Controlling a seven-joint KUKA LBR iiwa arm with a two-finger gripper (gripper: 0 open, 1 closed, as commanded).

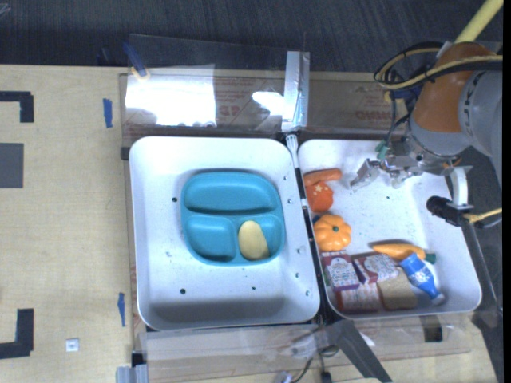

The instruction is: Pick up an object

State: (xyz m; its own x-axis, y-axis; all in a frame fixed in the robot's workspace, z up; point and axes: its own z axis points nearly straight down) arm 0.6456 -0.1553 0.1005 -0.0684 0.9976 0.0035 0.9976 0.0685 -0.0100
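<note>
A metal two-finger gripper [369, 172] hovered at upper right, fingers spread, holding nothing. Below lay a small orange pumpkin [331, 232] inside the right shallow white bin [459, 250]

Grey arm [479, 110] reaching in from the right, orange band [443, 102] above the wrist, gripper [361, 175] angled down-left, fingers slightly parted, nothing between them
</note>
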